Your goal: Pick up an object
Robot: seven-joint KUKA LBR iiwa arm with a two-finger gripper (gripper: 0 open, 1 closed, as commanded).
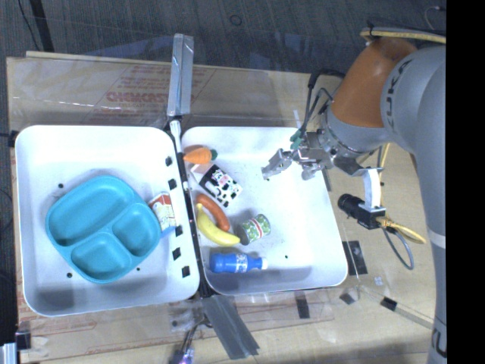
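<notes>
Hovering over the right bin's far right corner, your gripper has its fingers spread with nothing between them. Left of it and nearer the camera, the carrot, cow-patterned box, sausage, banana, green can and blue bottle crowd the divider. Bare floor lies directly below the gripper.

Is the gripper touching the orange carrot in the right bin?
Apart. In the camera view, the gripper is separated from the carrot by bare white floor of the right bin.
</notes>
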